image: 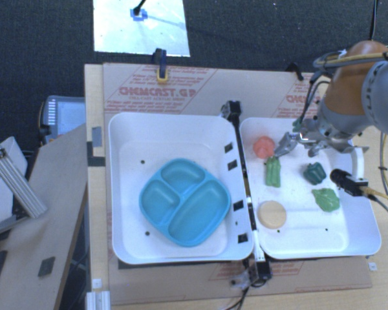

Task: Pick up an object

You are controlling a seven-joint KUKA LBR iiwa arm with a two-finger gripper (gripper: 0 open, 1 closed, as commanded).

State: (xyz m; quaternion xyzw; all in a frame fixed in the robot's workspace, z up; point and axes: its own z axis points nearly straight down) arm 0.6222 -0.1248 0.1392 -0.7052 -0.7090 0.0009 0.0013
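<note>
Left bin (126, 237): nearest the camera; holds a blue tray (184, 201) with three compartments, lying flat.
Right bin (359, 237): holds five small things, all loose on the floor of the bin.
Disc (271, 214): tan, round, at the near left of the right bin.
Light green piece (326, 198): near the bin's right wall.
Dark green piece (314, 172): just behind the light green one.
Green block (272, 172): upright oblong, between disc and ball.
Ball (264, 147): orange-red, at the far left of the right bin; likeliest target, a judgement only.
Gripper (288, 144): low over the far part of the right bin, tips pointing left; fingers look slightly spread, nothing between them.
Ball to fingers: just left of the tips, near, not between them; touching or not cannot be told.
Risk: a round ball may roll off if the tips nudge it before closing; the green block close below may get caught in the pinch.
</note>
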